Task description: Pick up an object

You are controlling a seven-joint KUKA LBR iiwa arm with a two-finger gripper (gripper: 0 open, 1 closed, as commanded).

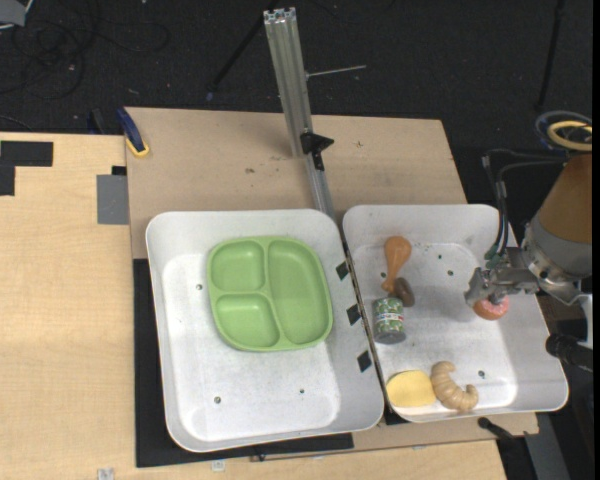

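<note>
Camera view: pincer (488,290) sits low in the right bin (525,393), right over a pink round object (492,308); whether it grips cannot be told.

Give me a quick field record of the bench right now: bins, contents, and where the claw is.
left bin: holds a green divided plate
right bin: holds all the small items
near divider: orange-and-brown piece, green patterned can
front edge: yellow round item touching a tan curved item
claw: low at the right bin's right side
under claw: pink round item; grip cannot be confirmed
arm: enters from the right
</note>
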